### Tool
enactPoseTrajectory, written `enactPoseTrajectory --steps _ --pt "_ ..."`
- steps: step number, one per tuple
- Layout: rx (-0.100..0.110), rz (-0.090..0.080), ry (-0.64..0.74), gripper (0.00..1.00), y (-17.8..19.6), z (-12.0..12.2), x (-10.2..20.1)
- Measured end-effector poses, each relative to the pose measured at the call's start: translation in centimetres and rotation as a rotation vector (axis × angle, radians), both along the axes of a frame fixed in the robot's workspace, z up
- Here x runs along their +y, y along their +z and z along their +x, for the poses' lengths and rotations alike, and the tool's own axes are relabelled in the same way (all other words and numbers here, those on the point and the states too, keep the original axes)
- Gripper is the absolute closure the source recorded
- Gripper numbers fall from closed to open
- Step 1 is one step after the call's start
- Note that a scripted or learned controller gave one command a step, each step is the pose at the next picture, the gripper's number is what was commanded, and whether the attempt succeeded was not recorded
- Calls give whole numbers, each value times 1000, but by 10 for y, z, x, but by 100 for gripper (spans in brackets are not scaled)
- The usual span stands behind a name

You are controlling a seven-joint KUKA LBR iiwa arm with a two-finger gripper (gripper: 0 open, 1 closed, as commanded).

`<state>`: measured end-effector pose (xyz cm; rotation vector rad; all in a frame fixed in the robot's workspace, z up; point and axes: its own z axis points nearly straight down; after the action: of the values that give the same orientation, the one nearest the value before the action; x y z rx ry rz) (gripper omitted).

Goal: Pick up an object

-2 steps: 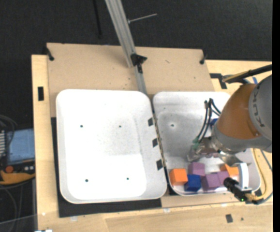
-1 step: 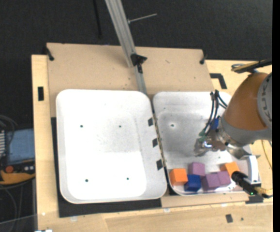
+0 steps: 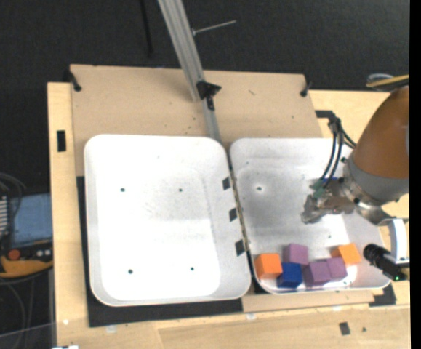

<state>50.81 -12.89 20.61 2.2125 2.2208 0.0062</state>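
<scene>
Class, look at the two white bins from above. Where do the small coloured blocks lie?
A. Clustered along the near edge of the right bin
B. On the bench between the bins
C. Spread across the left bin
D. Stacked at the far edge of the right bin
A: the orange block, blue block, purple blocks and second orange block sit together at the near edge of the right bin.

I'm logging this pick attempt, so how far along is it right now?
Nothing looks picked yet. The hand hovers over bare floor of the right white bin, above the blocks. The small foam blocks lie along the bin's near edge: orange cube, blue cube, purple cubes and a second orange block. Left to do: descend onto one, close on it, lift.
</scene>
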Motion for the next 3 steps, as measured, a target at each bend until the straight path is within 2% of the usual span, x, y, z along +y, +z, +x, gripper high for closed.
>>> enactPoseTrajectory --steps 1,2,3 --pt "4 3 4 100 12 30 53" --pt "6 3 4 100 7 61 102" --pt "4 3 3 100 16 96 143"
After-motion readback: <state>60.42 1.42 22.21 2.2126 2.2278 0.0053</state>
